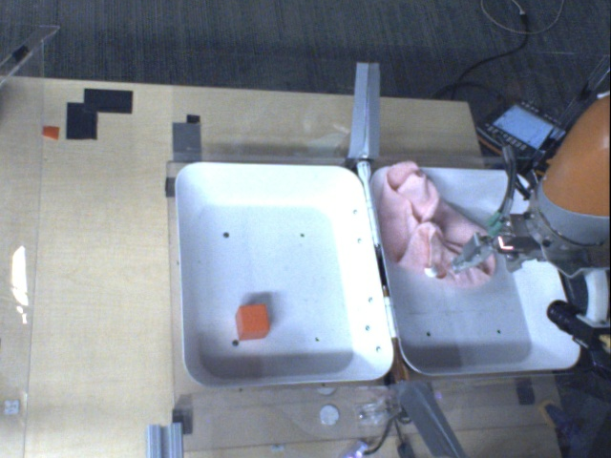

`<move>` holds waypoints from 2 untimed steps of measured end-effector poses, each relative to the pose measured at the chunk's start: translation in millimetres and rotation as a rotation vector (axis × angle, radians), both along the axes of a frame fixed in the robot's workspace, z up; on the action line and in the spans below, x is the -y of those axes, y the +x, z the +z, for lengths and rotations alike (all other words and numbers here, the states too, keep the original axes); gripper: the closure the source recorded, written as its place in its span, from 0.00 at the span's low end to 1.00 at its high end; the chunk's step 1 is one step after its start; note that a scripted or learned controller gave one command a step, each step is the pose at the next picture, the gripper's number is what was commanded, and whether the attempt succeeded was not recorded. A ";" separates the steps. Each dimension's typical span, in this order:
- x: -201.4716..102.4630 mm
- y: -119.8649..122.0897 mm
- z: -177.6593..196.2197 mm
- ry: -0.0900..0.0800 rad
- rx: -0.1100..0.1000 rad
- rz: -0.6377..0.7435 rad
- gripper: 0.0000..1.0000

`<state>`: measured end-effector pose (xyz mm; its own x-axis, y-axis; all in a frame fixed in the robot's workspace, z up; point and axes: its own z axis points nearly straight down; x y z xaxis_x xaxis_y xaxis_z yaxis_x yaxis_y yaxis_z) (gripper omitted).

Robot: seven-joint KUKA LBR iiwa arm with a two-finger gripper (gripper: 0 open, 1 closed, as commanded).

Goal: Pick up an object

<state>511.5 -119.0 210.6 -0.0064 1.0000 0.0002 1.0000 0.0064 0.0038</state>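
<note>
Pink cloth (pixel 412 219) under the hand (pixel 458 261), right bin (pixel 477 337).

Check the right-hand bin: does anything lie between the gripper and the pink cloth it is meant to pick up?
Nothing visible does. The gripper sits directly over the lower right part of the pink cloth in the right bin. The orange block lies apart in the left bin, well out of the way.

The arm (pixel 582 175) is seen entering from 3 o'clock, its orange band uppermost and the grey wrist below it. The gripper (pixel 456 267) is extended toward 9 o'clock, angled slightly downward.
</note>
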 end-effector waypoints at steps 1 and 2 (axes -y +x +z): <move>0.0 0.0 0.0 0.000 0.000 0.000 0.00; 7.0 43.0 -107.1 -0.001 0.000 0.150 0.00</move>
